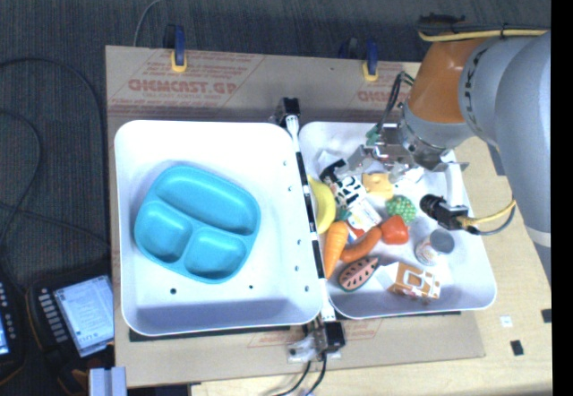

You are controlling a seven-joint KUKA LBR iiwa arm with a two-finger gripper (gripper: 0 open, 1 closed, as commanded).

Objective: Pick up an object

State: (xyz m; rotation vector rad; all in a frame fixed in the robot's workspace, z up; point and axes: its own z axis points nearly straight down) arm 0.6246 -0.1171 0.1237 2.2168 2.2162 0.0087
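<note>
Camera view | gripper (351, 184) low over right bin (466, 296), finger state cannot be told | target: carrot (333, 244), left side of pile beside banana (322, 203) | likely light, rigid, smooth plastic; grasp across thick mid-body.

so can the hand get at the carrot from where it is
Probably yes. The hand hangs over the right bin's far end, and the carrot lies uncovered near the left wall, though crowded by other toys.
</note>
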